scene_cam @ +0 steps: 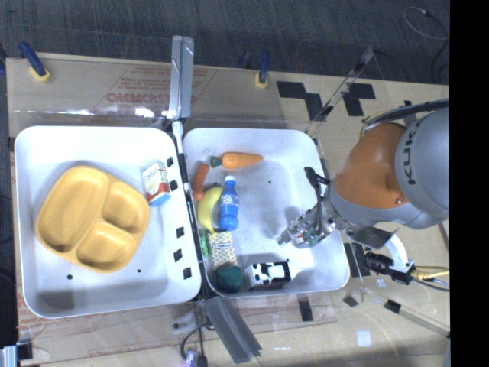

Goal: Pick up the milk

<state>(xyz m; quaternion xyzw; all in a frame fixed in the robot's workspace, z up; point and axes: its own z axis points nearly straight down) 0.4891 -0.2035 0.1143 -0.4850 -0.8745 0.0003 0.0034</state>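
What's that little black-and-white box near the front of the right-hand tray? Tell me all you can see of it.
The milk carton is a small box patterned in black and white patches, like cowhide. It lies on its side on the floor of the right bin, close to the near wall. A dark green round thing sits just beside it. The gripper is apart from it.

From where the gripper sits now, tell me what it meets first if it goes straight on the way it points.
The gripper points toward the view's left across bare floor of the right bin. The blue bottle looks first in line, though height is hard to judge. The milk carton lies off that line.
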